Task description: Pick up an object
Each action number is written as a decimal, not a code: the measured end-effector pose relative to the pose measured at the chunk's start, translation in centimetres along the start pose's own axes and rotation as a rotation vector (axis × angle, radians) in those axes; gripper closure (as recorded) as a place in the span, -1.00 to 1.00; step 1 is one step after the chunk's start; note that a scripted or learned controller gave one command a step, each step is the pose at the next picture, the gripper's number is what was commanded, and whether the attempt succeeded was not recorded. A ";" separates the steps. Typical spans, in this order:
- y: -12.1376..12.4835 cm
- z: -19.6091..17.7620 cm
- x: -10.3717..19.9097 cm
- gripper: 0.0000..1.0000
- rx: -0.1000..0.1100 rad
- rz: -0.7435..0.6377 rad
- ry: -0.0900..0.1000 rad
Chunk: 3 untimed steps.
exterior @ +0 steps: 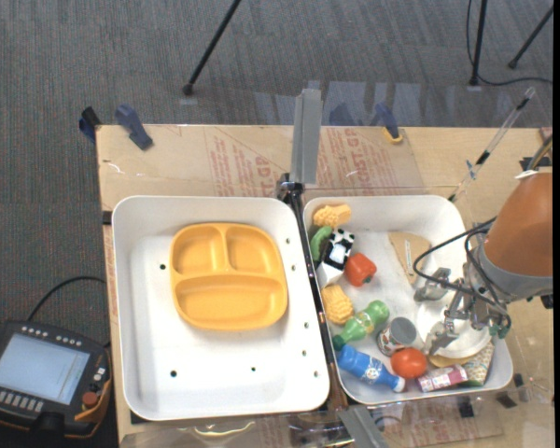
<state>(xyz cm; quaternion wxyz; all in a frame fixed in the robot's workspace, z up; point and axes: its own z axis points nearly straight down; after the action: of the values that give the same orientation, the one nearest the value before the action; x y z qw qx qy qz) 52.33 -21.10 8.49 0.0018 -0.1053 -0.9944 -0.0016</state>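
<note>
**Inspector A:** Left to right, please. Risks first.

**Inspector B:** The left bin (140,362) holds a yellow divided plate (230,276). The right bin (420,208) is crowded: corn pieces, a black-and-white toy (338,248), a red pepper (359,269), a green bottle (366,321), a blue bottle (369,369), a red tomato (410,362). In my judgement the packing invites a glancing contact, a nudged neighbour, or a closure on nothing.

**Inspector A:** Gripper?

**Inspector B:** The gripper (457,320) is low over the right bin's near-right corner, above a pale item (459,345). Whether it is apart or together, I cannot tell. The tomato lies just left of it, the metal can (401,331) beside that.
</note>
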 end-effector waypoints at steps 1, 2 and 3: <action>10.9 0.1 2.6 -1.00 -0.001 -0.001 0.001; 13.6 0.1 -5.6 -1.00 0.004 0.135 0.001; 4.9 0.0 -1.7 -1.00 0.001 0.022 -0.001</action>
<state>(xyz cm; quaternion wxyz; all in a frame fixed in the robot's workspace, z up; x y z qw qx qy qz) 55.00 -16.67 8.49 0.0013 -0.1162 -0.9932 -0.0012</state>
